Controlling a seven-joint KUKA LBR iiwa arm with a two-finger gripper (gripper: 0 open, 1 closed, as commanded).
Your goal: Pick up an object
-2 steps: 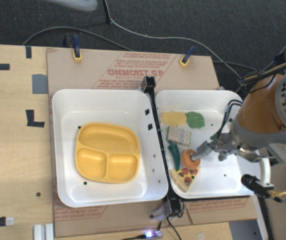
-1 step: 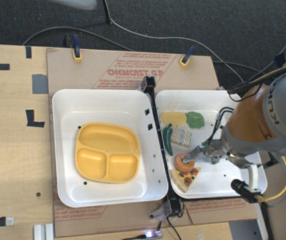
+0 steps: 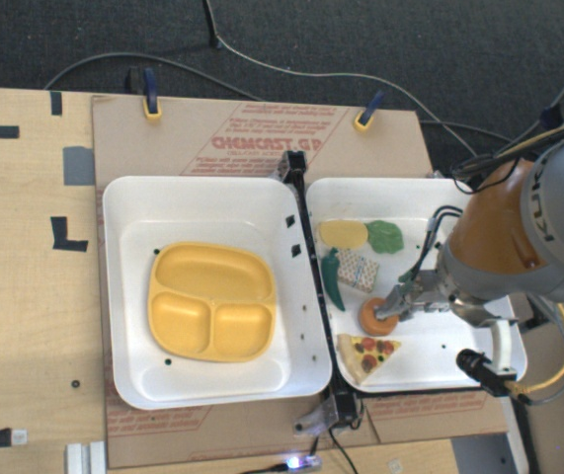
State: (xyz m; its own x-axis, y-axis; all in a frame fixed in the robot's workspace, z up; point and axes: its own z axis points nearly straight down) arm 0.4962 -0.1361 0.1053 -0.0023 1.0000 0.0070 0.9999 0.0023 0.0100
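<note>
In the right bin [image 3: 430, 363] lie several toy foods: an orange-brown donut [image 3: 371, 319], a pizza slice [image 3: 364, 354], a checkered waffle piece [image 3: 358, 270], a dark green pepper [image 3: 331, 277], a yellow piece [image 3: 343, 233] and a light green piece [image 3: 385, 236]. My gripper [image 3: 398, 305] is down low in this bin, at the donut's right edge and touching or nearly touching it. The grey and orange wrist [image 3: 494, 240] rises behind it to the right and hides part of the bin's floor.
The left bin [image 3: 123, 265] holds a yellow divided plate [image 3: 210, 299]. A black divider [image 3: 306, 255] runs between the two bins. Both bins rest on a cardboard sheet [image 3: 252, 136] with two clamps at its far edge. Cables cross the dark floor beyond.
</note>
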